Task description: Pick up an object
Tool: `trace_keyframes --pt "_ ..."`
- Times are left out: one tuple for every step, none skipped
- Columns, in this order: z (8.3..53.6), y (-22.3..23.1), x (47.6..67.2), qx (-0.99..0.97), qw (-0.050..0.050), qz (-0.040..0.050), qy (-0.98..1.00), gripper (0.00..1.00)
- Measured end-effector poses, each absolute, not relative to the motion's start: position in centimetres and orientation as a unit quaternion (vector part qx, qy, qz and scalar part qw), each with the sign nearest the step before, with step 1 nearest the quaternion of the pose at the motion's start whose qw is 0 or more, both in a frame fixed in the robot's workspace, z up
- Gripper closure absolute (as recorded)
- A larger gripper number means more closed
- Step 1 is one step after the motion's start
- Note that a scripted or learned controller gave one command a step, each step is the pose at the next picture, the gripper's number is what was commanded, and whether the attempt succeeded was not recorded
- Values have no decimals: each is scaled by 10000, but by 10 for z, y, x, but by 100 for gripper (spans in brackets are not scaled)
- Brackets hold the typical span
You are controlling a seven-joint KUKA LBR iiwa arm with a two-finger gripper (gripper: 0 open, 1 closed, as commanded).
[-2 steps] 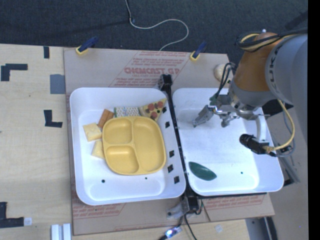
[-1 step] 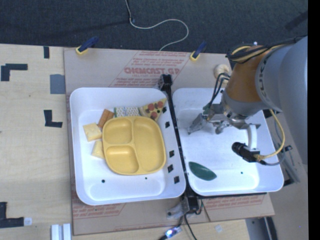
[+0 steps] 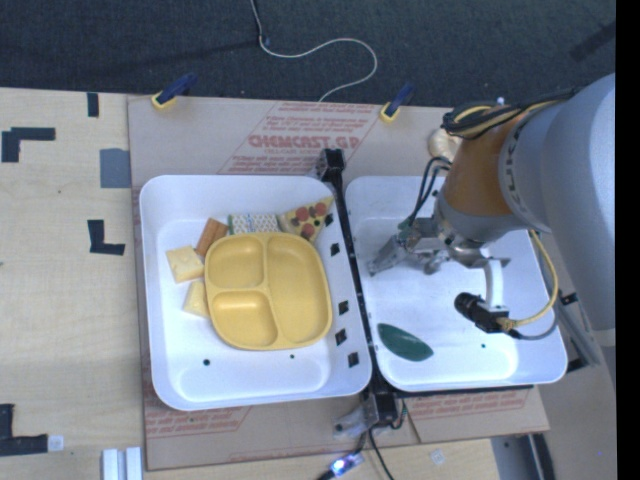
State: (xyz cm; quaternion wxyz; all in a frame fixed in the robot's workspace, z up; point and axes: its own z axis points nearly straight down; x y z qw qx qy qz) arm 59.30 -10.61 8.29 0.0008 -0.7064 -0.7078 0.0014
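My gripper (image 3: 392, 258) hangs over the upper left part of the right bin (image 3: 520, 368), pointing toward the divider between the bins. Nothing shows in its grasp. A dark green flat object (image 3: 405, 343) lies on the right bin's floor near the front left corner, a little below the gripper and apart from it. In the left bin (image 3: 165, 368) sits a yellow divided plate (image 3: 268, 290). Several small items crowd its upper left rim: a tan cracker-like square (image 3: 184, 264), a brown piece (image 3: 210, 235) and a patterned pizza-like slice (image 3: 308, 218).
The grey arm with its orange band (image 3: 480, 173) covers the right bin's upper right. A black cable with a connector (image 3: 480, 313) loops over that bin's right side. A black divider strip (image 3: 345, 268) runs between the bins. Cardboard lies under both.
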Motion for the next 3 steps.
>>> trace_keyframes --pt "95 -106 593 -7063 -1 7 -7079 100" --pt "151 -97 589 -7063 -10 -13 -7079 100" --pt "193 -95 588 -7064 -7 -8 -7079 100"
